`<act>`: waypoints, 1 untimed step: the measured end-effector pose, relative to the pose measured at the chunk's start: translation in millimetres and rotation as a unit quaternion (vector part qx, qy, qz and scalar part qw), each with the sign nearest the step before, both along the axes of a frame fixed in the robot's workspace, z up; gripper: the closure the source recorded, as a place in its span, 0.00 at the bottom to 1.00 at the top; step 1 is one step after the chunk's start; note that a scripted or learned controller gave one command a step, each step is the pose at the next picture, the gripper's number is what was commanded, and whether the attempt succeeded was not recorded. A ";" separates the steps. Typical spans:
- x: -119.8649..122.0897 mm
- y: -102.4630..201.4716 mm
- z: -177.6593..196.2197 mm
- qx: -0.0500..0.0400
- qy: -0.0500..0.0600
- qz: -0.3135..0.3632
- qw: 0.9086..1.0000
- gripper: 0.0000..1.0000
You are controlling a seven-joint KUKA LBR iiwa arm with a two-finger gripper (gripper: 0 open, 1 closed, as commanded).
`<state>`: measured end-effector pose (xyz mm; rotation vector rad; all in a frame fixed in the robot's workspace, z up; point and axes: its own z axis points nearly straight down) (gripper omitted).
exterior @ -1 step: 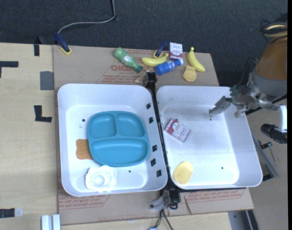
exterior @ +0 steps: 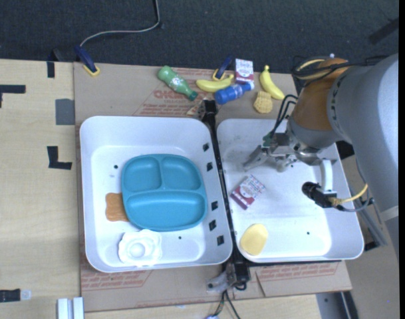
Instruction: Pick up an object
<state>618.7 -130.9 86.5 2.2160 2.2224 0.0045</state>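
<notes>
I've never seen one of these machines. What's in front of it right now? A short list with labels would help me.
arm: grey with an orange band, reaching in from the right
pincer: low over the right bin, nothing seen between its fingers
right bin contents: small pink packet, yellow lemon-like piece
left bin contents: blue divided plate, orange toast-like piece partly under it, white fried-egg toy
behind the bins: green bottle, two bananas, blue bottle, small carton
</notes>
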 end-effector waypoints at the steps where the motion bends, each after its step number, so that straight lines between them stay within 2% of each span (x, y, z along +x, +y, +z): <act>1: -34.6 31.8 -0.3 -0.001 0.001 -0.001 1.000 0.00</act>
